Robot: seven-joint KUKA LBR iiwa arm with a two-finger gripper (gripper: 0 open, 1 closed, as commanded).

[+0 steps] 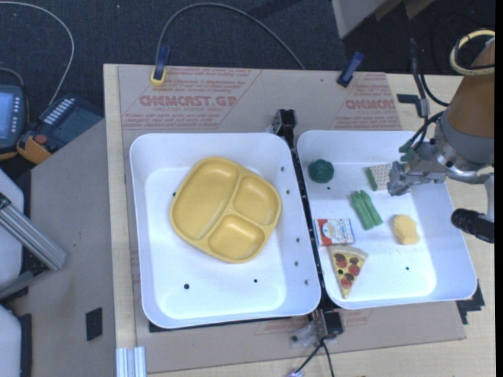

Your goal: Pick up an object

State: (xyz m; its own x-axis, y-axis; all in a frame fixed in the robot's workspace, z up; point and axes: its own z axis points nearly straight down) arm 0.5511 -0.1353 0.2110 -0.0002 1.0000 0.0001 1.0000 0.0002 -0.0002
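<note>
Plainly found the grey two-finger gripper (404,176) low over the right-hand shallow white bin (452,289), close to its far edge and toward its right side. Could not tell how far open, nor whether holding anything; judged it best treated as holding nothing.

Judged the nearest candidate to be the small pale flat square with green speckles (379,177), lying just beside the gripper on the side toward the bin's left edge, perhaps touching, contact not clear. Placed the yellow rounded chunk (405,228) next nearest, toward the near edge from the gripper and apart from it. Noted the bundle of green sticks (365,209) between the speckled square and the bin's middle, long axis running from far edge to near edge with a slight slant, so a grip across its short width looked the likelier fit. Reckoned a short shift toward the left edge enough for the square.

Counted six loose things in the right bin, one of each: those three, plus a dark green round lump (321,170) near the far left corner, a red-and-white small packet (335,231) by the left edge, and a toy pizza slice (346,267) toward the near left corner. Counted one yellow three-compartment plastic plate (226,209) in the middle of the left-hand white bin (157,289), two bins, one arm
</note>
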